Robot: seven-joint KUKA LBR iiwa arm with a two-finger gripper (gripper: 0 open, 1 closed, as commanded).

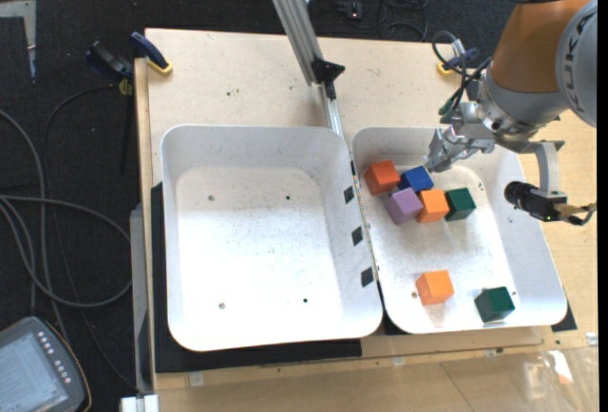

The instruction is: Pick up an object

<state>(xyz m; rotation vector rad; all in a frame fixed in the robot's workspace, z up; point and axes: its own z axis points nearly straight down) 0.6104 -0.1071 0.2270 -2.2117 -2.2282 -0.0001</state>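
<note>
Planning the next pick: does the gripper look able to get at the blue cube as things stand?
Probably, but tightly. The gripper hovers right by the blue cube, with nothing above it. The purple cube and an orange cube crowd its sides.

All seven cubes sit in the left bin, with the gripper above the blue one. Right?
Wrong bin. The camera view shows all seven cubes in the right bin; the gripper is indeed above the blue cube.

orange cubes (383, 177) | blue cube (417, 179) | purple cube (406, 204) | green cubes (460, 203) | white bins (190, 154)
</note>
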